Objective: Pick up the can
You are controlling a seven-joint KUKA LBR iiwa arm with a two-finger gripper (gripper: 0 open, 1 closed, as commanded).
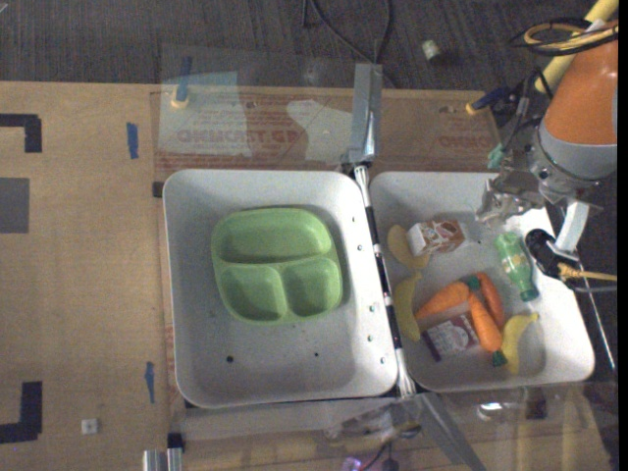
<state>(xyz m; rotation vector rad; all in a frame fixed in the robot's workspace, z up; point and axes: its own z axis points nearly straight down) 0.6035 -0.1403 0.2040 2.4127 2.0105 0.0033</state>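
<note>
A small can (438, 235) with a white and brown label lies on its side in the upper left part of the right bin (579, 361). My gripper (500, 206) hangs over the bin's upper right part, a little to the right of the can and just above a green bottle (515, 265). The gripper is apart from the can. The arm's orange band (584, 106) sits above it at the right edge.
The right bin also holds two carrots (461, 302), a banana (516, 336), a yellow piece (404, 305), a pale slice (397, 242) and a red-and-white pack (449, 340). A green divided plate (278, 263) lies in the left bin (196, 361). Cables (564, 263) run along the right rim.
</note>
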